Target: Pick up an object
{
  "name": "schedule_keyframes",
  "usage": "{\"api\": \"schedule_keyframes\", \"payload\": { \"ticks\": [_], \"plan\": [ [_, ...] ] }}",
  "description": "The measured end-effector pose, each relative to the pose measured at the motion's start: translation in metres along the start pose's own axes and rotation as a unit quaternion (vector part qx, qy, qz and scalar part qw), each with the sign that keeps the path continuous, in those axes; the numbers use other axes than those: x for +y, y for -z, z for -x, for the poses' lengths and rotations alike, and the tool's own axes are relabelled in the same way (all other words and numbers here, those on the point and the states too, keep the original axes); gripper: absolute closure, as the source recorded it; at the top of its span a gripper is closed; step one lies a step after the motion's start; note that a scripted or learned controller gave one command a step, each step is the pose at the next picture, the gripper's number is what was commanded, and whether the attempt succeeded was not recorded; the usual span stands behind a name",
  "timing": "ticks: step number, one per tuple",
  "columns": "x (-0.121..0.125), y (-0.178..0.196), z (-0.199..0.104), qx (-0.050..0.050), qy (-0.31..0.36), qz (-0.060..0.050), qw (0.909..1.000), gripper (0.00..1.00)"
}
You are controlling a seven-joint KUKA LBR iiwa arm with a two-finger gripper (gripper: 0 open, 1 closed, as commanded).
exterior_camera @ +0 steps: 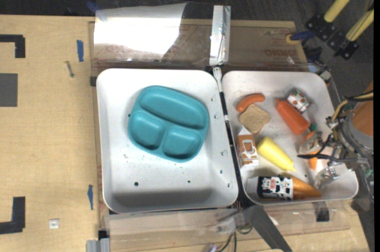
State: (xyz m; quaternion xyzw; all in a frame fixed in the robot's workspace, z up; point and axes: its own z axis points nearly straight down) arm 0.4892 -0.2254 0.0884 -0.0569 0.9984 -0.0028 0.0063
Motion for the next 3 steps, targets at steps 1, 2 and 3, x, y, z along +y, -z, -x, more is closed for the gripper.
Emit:
{"api": "schedule_keyframes", "payload": {
  "ticks": [1,2,3],
  "plan": [
    [0.000,0.013,0.005,-0.006,0.001,-0.002,1.0000,1.00],
    [0.004,0.091,0.115,0.000,-0.054,0.002,0.9986,1.00],
    [0.003,0.088,0.113,0.003,-0.055,0.003,0.9985,0.00]
  ]
}}
